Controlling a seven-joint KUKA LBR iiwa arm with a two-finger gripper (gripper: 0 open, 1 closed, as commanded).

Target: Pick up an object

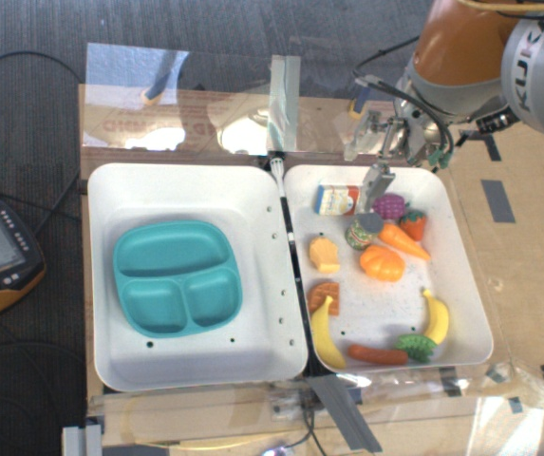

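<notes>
On the desk, two shallow white bins sit side by side. Farthest left, the left bin [110, 350] holds a teal divided tray [177, 275], well apart from everything else. Right of it, the right bin [466, 293] holds a crowd of toy foods. Nearest the tray's side lie a yellow banana [323, 342] and a small orange piece [323, 253]. Beyond them, farther from the tray, a small white carton [334, 199] lies at the far rim. Next come a round green-patterned piece [360, 235], an orange pepper [382, 263], a purple bunch of grapes [390, 205] and a carrot [403, 239]. A red sausage [378, 354], a piece of broccoli [416, 346] and a second banana [435, 316] lie along the near right side.

The tool [370, 218] hangs over the cluster, its tip at the green-patterned piece, which seems the likely target. Whether the tool is open or closed cannot be told, and nothing can be seen gripped in it.

The green piece looks roundish, with no clear long axis or heading. The carrot just right of it runs diagonally, leafy end toward the far right.

Risk: the grapes, carrot and pepper crowd the target, so closing here could catch a neighbour or let the round piece roll free.
</notes>
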